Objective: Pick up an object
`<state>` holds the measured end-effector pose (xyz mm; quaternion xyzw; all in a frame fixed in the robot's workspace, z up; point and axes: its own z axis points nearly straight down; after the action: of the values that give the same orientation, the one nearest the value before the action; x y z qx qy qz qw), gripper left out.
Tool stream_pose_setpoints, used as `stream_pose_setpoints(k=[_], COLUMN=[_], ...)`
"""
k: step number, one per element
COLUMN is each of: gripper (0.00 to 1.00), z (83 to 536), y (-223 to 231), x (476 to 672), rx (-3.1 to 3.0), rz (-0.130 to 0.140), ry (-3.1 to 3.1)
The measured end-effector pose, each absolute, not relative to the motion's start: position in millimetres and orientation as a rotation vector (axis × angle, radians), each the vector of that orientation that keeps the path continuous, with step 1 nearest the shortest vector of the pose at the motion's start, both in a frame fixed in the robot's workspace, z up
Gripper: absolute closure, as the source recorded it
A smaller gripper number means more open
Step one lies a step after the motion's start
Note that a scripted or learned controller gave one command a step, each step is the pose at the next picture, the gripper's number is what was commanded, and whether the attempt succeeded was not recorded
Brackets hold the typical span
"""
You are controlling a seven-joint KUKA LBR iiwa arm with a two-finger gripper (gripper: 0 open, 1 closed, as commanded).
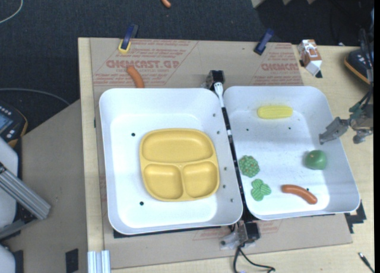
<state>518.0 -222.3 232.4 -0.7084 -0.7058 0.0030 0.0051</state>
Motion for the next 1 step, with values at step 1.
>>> stream_pose_setpoints(k=[1], gripper=[0.0], z=[238.6], y=[-221.9], x=[520.8], rx=[-2.222], rz=[0.0], ry=[-2.222])
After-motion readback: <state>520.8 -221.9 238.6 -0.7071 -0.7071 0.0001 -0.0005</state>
